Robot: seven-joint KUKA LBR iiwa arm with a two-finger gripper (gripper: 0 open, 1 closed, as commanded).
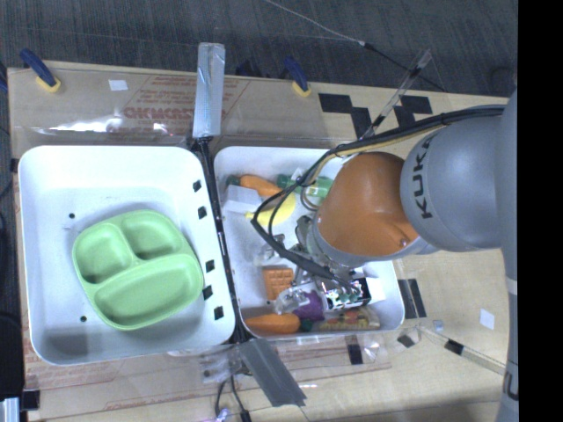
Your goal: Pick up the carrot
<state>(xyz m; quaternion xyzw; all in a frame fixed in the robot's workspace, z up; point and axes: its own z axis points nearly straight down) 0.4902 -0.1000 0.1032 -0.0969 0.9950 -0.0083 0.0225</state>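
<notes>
An orange carrot [258, 185] with a green tip lies at the far side of the right bin [230, 262], near its left wall. My gripper [295, 300] hangs low over the near part of that bin, under the orange wrist band [365, 205]. It is well away from the carrot and right above a purple toy [309, 305]. A second long orange piece [273, 323] lies just below the gripper against the near wall. The arm hides much of the bin's middle and right.
The left bin [44, 183] holds a green divided plate [136, 266]. In the right bin there are also an orange waffle-like piece [278, 280], a white item [239, 205] and small toys along the near wall [352, 319]. Black cables [273, 227] loop beside the wrist.
</notes>
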